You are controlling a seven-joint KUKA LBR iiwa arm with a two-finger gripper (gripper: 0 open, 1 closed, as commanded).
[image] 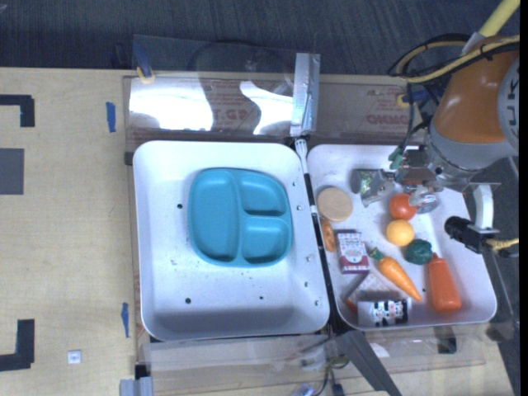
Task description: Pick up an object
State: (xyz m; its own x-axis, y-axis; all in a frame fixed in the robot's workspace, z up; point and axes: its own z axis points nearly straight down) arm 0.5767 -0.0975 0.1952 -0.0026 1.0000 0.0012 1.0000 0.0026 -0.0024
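The grey arm's gripper (410, 180) hangs low over the far part of the right shallow white bin (478, 308), just above a small red-orange tomato-like ball (402, 206); whether it is open or closed cannot be told, as the metal parts blur together. A yellow round fruit (399, 233) lies just below the ball, near an orange toy carrot (395, 275). The left white bin (157, 246) holds a blue divided plastic tray (240, 216).
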